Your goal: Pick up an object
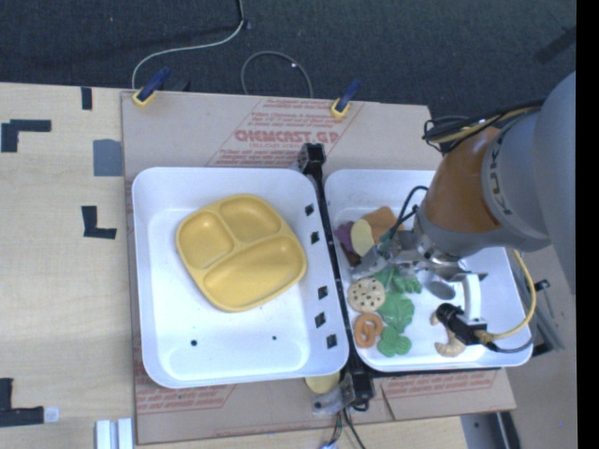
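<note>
The right bin [487, 355] holds several small toy foods: a purple piece [344, 235], a tan-orange piece [378, 221], a pale yellow piece [362, 238], a round cookie [366, 295], a pretzel [368, 328], green leafy pieces [399, 312] and a beige mushroom-like piece [451, 347]. My gripper [409, 262] hangs low over the middle of this bin, above the green pieces and just right of the yellow piece. The wrist body hides the fingers, and I see nothing held.
The left bin [150, 279] holds a yellow divided plate [241, 250]. A black divider [321, 251] with clips runs between the bins. The grey arm with its orange band [468, 190] crosses the right bin's upper right. Cables trail near the bin's right wall.
</note>
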You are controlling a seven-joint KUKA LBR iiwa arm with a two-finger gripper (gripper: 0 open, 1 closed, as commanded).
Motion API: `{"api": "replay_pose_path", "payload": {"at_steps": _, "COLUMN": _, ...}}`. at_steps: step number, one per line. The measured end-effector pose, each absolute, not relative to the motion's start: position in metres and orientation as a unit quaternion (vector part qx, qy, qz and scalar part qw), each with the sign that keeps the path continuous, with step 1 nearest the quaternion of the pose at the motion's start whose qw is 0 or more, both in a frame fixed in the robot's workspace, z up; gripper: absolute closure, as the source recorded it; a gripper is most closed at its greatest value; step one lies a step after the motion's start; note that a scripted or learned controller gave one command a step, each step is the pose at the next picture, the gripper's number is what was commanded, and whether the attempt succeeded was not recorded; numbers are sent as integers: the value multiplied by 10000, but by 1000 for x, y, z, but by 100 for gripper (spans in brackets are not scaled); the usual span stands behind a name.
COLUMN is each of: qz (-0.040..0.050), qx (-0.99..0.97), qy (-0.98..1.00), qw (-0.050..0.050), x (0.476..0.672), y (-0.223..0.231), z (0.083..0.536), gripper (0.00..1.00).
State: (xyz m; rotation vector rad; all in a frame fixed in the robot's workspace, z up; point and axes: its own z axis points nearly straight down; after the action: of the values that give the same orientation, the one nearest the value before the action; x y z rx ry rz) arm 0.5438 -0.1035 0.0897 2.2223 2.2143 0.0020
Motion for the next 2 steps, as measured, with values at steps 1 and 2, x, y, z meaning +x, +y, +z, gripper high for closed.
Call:
{"api": "replay_pose_path", "payload": {"at_steps": 1, "qz": 15, "qx": 7058, "qy": 7084, "qw": 23, "x": 614, "y": -94, "z": 116, "gripper": 0}}
{"api": "replay_pose_path", "payload": {"at_steps": 2, "qz": -22, "qx": 7090, "qy": 7052, "qw": -31, "x": 515, "y": -125, "z": 102, "gripper": 0}}
